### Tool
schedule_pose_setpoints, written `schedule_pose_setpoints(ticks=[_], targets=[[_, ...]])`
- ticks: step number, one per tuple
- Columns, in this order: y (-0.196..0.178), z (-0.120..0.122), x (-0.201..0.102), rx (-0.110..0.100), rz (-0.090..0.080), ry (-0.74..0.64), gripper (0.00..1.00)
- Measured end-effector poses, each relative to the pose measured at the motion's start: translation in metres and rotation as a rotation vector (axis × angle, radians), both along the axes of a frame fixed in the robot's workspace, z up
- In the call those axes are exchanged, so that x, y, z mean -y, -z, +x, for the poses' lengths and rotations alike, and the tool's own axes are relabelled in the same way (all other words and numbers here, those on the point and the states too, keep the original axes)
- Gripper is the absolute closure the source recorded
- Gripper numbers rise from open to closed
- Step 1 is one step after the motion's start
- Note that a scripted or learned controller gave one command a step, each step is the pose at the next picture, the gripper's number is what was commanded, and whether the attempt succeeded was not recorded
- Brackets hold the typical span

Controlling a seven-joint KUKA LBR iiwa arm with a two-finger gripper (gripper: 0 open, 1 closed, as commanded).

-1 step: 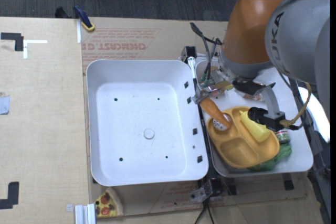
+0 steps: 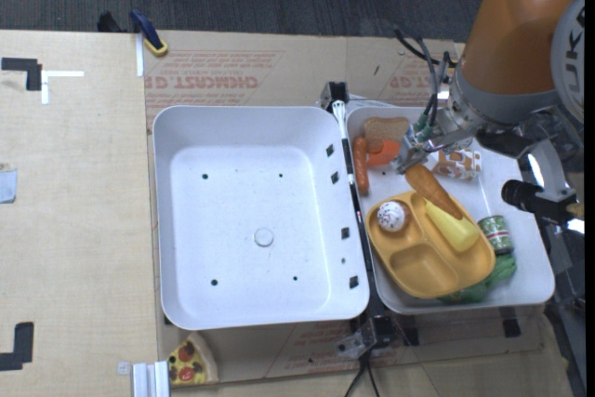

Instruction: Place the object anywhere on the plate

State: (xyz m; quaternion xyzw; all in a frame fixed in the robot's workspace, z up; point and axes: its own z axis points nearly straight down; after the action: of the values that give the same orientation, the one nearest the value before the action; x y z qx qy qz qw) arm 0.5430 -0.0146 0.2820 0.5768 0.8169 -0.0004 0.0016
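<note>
One arm reaches in from the right, and its claw (image 2: 420,147) hangs low over the back of the right bin (image 2: 530,293), just behind the yellow divided plate (image 2: 423,270). Whether the claw is wide, narrow or holding anything I cannot tell; the wrist and cables crowd it. Which thing is meant to go on the plate is not certain. Nearest the claw are the orange piece (image 2: 379,153) just to its left, beside the brown bread-like block (image 2: 383,129), and a long tan piece (image 2: 429,186) running from under the claw diagonally onto the plate. A white ball (image 2: 391,217) and a yellow block (image 2: 453,226) already sit on the plate. My guess: the plate lies toward the front from the claw, a short carry.
</note>
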Motion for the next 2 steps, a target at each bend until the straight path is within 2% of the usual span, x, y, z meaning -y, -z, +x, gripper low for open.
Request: schedule_pose_setpoints(ticks=[1, 2], targets=[[0.0214, -0.0077, 0.0931, -0.003, 0.000, 0.156, 1.00], [0.0130, -0.0066, 0.0935, -0.004, -0.002, 0.152, 1.00]])
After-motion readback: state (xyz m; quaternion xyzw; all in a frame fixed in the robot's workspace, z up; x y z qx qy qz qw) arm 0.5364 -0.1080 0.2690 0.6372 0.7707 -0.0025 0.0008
